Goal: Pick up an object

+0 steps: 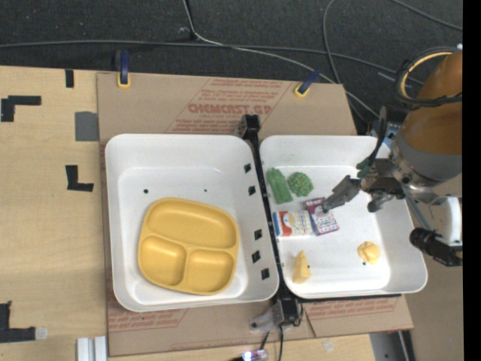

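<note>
The gripper (325, 204) is reaching into the right bin (391, 277) from the right, its dark fingers angling down to a small printed packet (323, 218) with purple edging; whether the jaws are wide, narrow or closed on anything cannot be told from this slant. The packet is lying near the middle of the right bin, just beside a red, white and blue carton (291, 222). Toward that bin's far-left side a green pickle-like piece (279, 186) and a green bumpy ball (301, 183) are sitting near each other. Two small yellow pieces (301, 268) (367, 252) are resting toward its near side. The left bin (120, 164), touching the right bin along a black clipped seam, is holding a yellow divided tray (188, 245). Both bins are sitting on a cardboard sheet (218, 104) clamped over a wooden bench (37, 201) marked with black tape, with dark carpet (225, 6) and cables beyond it.
</note>
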Robot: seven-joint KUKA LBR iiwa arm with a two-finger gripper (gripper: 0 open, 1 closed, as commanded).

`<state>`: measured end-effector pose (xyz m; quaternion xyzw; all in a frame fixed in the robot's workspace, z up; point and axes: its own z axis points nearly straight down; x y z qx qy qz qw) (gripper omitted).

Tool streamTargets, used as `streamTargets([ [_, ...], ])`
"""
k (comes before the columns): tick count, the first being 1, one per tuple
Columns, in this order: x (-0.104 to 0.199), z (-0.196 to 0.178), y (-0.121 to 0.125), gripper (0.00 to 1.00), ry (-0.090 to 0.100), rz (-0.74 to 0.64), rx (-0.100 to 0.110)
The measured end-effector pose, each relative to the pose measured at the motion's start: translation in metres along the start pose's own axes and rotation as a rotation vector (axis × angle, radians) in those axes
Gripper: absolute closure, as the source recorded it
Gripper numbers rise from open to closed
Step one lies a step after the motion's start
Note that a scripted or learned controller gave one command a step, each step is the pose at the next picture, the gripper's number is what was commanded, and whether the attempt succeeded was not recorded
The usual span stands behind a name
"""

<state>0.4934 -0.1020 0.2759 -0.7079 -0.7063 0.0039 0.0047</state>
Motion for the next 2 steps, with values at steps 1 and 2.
streamTargets([
  [1, 0.0, -0.005, 0.002, 0.0, -0.001, -0.004, -0.011],
  [2, 0.009, 0.046, -0.004, 0.0, 0.0, -0.003, -0.007],
])
